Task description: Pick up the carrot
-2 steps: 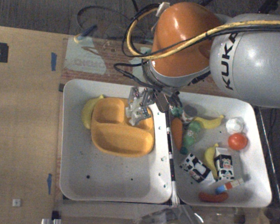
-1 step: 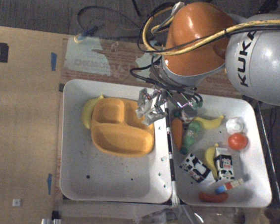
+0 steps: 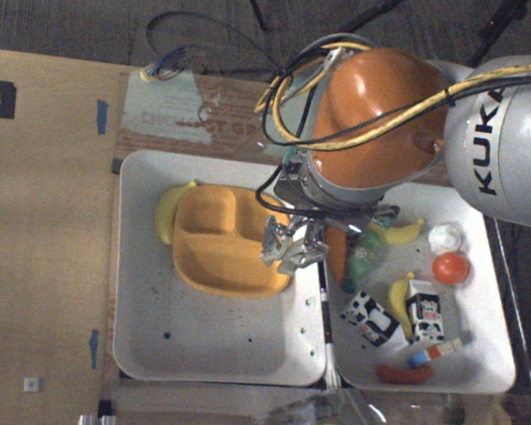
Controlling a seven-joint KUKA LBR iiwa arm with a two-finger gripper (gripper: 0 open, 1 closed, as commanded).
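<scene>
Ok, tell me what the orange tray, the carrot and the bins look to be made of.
Orange tray: likely moulded plastic, matte, with smooth rounded compartments and one even colour.
Carrot: probably a plastic toy, uniformly orange and smooth; mostly hidden by the arm, so uncertain.
Bins: seemingly white plastic, slightly glossy, with rounded rims and scuff specks.

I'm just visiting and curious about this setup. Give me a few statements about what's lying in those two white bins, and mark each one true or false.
1. The orange divided tray lies in the left bin. True.
2. A banana lies against the tray's left side. True.
3. The red tomato sits in the left bin. False: it is in the right bin.
4. The carrot lies on the divided tray. False: it lies in the right bin, near the wall between the bins, beside the gripper.
5. Two small milk cartons lie in the right bin. True.
</scene>
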